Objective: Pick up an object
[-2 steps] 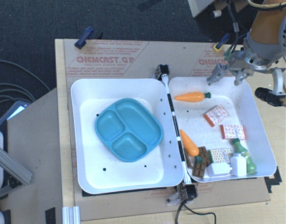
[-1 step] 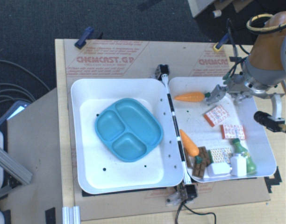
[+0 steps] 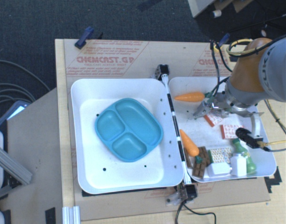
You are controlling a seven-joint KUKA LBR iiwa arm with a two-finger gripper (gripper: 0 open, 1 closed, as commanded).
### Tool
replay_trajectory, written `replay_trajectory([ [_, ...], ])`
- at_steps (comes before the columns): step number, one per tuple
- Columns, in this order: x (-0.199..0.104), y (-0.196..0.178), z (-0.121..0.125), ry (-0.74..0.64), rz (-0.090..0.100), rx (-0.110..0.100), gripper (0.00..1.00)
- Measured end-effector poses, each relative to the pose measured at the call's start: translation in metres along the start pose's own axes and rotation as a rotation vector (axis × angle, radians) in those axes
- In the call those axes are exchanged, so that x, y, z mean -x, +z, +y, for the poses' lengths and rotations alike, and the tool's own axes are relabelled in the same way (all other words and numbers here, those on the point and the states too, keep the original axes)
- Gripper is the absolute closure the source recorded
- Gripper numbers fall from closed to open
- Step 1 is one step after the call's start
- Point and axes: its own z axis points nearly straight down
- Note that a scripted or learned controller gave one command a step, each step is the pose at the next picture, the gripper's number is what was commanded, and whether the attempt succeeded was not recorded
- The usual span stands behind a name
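Objects for picking sit in the right bin (image 3: 189, 85): one carrot (image 3: 189, 97) at the far left side, a second carrot (image 3: 189, 143) against the left wall nearer the camera, a small red piece (image 3: 209, 120) mid-bin, a red-and-white packet (image 3: 230, 131) to its right. Near corner cluster: brown block (image 3: 201, 161), patterned card (image 3: 220, 156), white box (image 3: 218, 168), green and white bottle (image 3: 239, 160). Gripper (image 3: 204, 110) is down inside this bin, between the far carrot and the red piece, metal fingers (image 3: 199, 112) pointing left. Finger spread: cannot tell; nothing visibly held. Arm (image 3: 255, 73) enters from the right, orange band above the wrist. Left bin (image 3: 82, 97) holds a blue divided plate (image 3: 128, 129), three compartments, lying flat, roughly centred.
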Motion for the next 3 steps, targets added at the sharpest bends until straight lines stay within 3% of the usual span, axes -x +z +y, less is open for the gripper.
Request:
replay_trajectory([
  [1,0.002,-0.011,0.001,0.002,-0.004,0.004,1.0],
  [2,0.002,-0.011,0.001,0.001,-0.004,0.004,0.0],
  [3,0.002,-0.021,0.002,0.002,-0.005,0.006,1.0],
])
